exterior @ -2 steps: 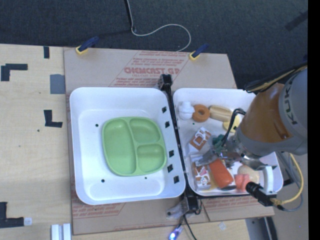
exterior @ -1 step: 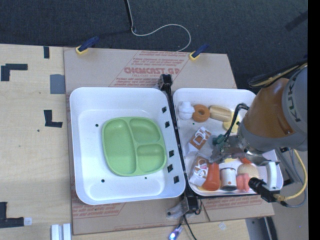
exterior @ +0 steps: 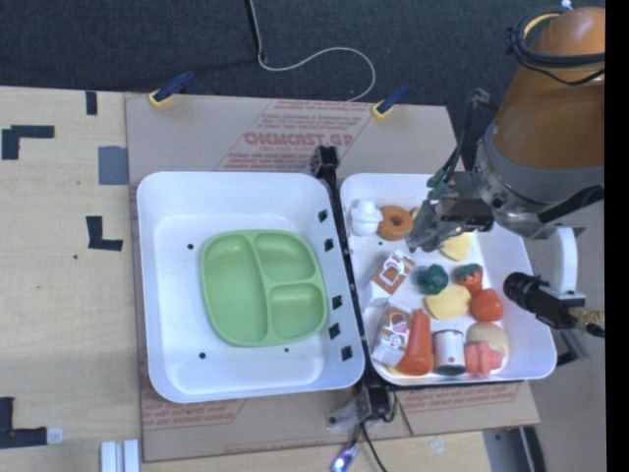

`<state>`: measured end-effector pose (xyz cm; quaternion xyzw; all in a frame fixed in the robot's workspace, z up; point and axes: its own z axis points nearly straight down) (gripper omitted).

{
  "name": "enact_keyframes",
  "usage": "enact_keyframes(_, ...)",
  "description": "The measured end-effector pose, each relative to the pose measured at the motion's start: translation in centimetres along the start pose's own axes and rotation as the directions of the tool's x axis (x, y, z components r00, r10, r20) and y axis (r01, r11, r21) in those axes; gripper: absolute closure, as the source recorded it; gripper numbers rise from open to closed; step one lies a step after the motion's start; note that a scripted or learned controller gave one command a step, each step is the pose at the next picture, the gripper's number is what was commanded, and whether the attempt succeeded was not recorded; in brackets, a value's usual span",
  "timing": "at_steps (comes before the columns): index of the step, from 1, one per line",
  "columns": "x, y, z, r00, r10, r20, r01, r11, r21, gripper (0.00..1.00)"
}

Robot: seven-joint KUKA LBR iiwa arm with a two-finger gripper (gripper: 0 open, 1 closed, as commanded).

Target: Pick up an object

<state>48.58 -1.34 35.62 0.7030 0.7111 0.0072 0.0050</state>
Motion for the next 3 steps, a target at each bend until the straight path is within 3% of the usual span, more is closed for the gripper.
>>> enact_keyframes(1,0.2,1.1,15.1,1.0,0.011,0.004,-0.011,0.999,0.033,1.0)
enact_keyframes(2,3.7,0.1,0.4,1.0,0.005,0.0,-0.005,1.0,0.004,1.0)
enact_keyframes(3,9.3,1.9,-8.7,1.0,0.002,0.0,-0.002,1.0,0.007,1.0)
